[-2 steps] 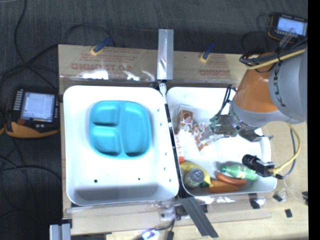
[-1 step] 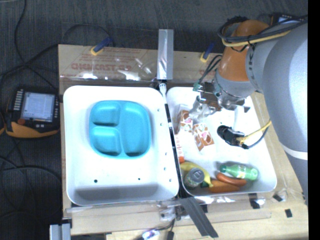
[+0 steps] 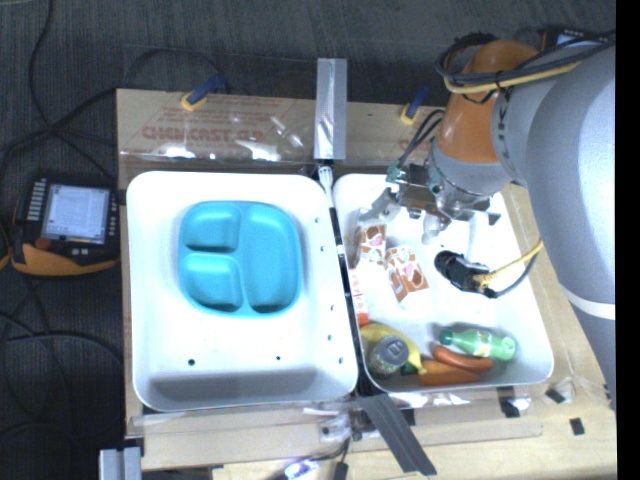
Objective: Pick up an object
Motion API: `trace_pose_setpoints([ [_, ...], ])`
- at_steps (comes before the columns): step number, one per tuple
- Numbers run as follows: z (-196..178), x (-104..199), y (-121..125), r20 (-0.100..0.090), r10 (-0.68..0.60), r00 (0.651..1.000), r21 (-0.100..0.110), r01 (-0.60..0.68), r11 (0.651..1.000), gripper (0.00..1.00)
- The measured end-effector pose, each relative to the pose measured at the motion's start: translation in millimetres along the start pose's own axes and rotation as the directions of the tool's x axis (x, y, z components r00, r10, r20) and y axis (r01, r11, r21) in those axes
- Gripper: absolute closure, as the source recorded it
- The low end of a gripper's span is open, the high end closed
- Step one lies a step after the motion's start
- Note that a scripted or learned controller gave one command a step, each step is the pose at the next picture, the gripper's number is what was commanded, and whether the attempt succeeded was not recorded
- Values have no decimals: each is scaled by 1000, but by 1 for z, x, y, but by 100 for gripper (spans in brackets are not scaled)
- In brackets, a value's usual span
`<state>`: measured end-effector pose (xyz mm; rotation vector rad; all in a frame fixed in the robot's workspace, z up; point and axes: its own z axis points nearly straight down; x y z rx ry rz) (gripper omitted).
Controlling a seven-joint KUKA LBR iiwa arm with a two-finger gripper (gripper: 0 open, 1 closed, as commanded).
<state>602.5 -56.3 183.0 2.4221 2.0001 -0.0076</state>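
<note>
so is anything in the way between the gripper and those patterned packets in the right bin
Nothing visible. The gripper hangs above the right bin's upper part, and the patterned packets lie uncovered just below-left of it on bare floor.

Two white bins of smooth, slightly glossy plastic are seen on a bench of pale, matt wood. In the left bin, a turquoise divided tray of smooth, softly shining plastic is seen. Behind the bins, a crinkled clear plastic sheet and a brushed metal bar are seen. The floor is covered in dark, rough carpet.
</note>
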Motion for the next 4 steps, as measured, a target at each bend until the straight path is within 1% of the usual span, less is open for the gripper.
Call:
trace_pose_setpoints([
  [1,-8,0,0,3,-1,1000,3,1,1000,100],
  [2,-8,0,0,4,-1,1000,3,1,1000,0],
  [3,70,-36,-17,-19,208,978,-20,-208,978,0],
  [4,54,-41,-13,-15,212,977,-38,-212,977,100],
])
